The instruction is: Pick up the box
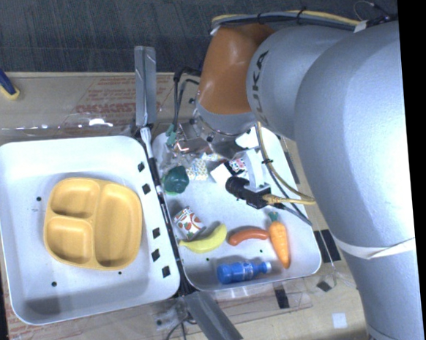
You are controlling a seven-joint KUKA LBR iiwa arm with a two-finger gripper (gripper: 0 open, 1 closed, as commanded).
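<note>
Jaws' state could not be told; the gripper (pixel 189 147) hung over clutter near the box (pixel 197 168) and ball (pixel 175 180), risking a wrong grab.

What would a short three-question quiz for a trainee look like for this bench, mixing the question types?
1. True or false: the yellow divided tray lies in the left bin.
2. Which item lies nearest the front wall of the right bin? A) banana B) blue bottle C) carrot
3. Fill in: the arm's band above the wrist is coloured ____.

Key: 1 true. 2 B. 3 orange.
</note>
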